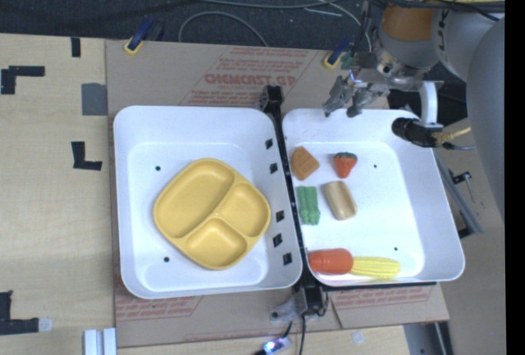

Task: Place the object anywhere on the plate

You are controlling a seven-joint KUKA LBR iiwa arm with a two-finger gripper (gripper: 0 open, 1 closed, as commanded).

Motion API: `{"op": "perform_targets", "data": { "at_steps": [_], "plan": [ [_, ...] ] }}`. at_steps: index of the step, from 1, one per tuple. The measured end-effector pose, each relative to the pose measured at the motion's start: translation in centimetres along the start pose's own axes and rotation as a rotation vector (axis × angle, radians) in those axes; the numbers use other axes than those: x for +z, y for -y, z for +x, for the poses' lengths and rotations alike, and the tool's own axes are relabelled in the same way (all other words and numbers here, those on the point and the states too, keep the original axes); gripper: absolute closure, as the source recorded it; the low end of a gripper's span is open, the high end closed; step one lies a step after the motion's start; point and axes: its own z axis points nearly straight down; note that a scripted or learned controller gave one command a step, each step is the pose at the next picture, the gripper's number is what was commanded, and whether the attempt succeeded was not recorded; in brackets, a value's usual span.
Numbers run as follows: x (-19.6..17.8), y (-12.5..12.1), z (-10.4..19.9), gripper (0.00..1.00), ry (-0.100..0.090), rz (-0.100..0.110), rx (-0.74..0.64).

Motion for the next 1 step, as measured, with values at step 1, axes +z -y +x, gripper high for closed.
{"op": "perform_targets", "data": {
  "at_steps": [1],
  "plan": [
    [1.48, -0.16, 5.67, 1.0, 0.001, 0.002, 0.0]
  ]
}}
